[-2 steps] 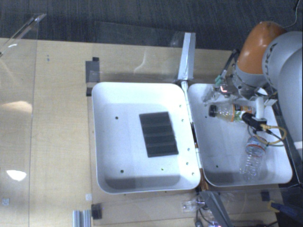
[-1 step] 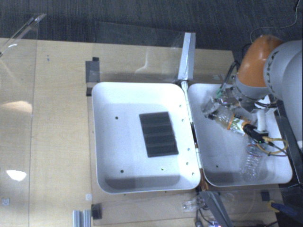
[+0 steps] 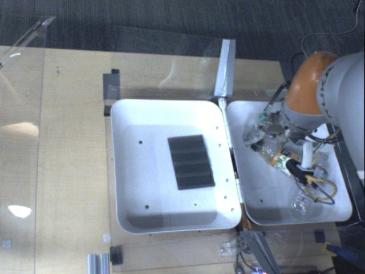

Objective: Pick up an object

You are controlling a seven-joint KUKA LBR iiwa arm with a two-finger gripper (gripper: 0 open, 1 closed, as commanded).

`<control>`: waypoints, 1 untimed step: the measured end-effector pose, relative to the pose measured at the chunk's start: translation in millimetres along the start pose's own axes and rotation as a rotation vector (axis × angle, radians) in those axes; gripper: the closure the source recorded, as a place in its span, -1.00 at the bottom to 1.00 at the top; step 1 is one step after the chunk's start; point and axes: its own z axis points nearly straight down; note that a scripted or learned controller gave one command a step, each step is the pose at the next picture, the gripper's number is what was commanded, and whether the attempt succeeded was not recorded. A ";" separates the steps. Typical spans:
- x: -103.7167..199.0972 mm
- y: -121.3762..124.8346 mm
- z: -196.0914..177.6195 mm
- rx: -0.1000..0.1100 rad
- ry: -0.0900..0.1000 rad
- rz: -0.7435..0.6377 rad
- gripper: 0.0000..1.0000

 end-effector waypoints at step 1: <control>2.1 2.8 -12.6 -0.009 0.003 -0.002 1.00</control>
